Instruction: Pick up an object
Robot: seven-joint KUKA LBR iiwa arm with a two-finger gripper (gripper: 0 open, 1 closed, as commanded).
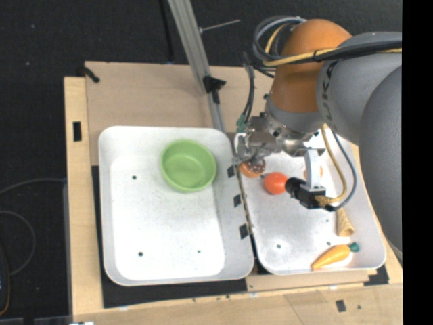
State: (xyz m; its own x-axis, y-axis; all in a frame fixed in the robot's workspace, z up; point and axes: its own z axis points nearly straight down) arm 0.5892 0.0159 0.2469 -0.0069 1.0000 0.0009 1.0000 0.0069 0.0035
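Note:
My gripper (251, 160) is down at the far left edge of the right bin (291, 252), close to the wall between the two bins. A small orange object (252, 171) lies right under its tip, partly hidden by it. Just to the right of that sits a red-orange ball (274, 183). An orange carrot with a green end (331, 256) lies at the bin's front right corner. A tan cone-shaped piece (345, 222) rests just above the carrot. The arm's bulk covers the back of this bin.
The left bin (135, 249) holds a green bowl (189, 165) near its back right. A grey metal rail (196, 53) slants down from the top to the bins' shared wall. A black fitting with cables (306, 192) hangs off the wrist beside the ball.

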